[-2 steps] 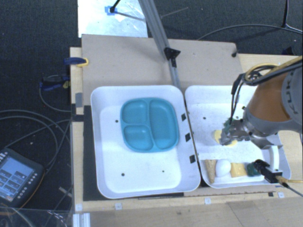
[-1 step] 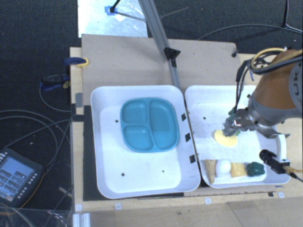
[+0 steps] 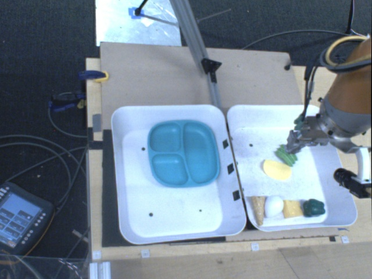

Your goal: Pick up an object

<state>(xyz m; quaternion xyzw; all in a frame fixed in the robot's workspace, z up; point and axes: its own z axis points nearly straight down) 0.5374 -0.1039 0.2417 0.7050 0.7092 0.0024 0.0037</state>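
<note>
Two shallow white bins sit side by side on the bench: the left bin (image 3: 133, 214) holds one blue divided plate (image 3: 183, 153) with three compartments, and the right bin (image 3: 256, 121) holds six small things. Counted out, those are one green ridged item (image 3: 286, 155), one pale yellow flat piece (image 3: 277, 170), and along the near wall a row of four: one tan cone (image 3: 257, 209), one white egg-shaped thing (image 3: 274, 206), one yellow block (image 3: 293, 208) and one dark green lump (image 3: 314, 207). The single arm (image 3: 349, 92) reaches in from the right, its orange band over the far right part of the right bin and its grey wrist angling down and leftward toward the bin floor. The gripper (image 3: 292, 146) sits low at the far end of the green ridged item, touching or just over it; how wide it is set cannot be told, nor whether anything is clamped. The green ridged item lies in the middle of the right bin, just beyond the pale yellow flat piece and almost touching it. Its long axis appears to run diagonally, from the far left toward the near right, though part of it is hidden by the gripper.
</note>
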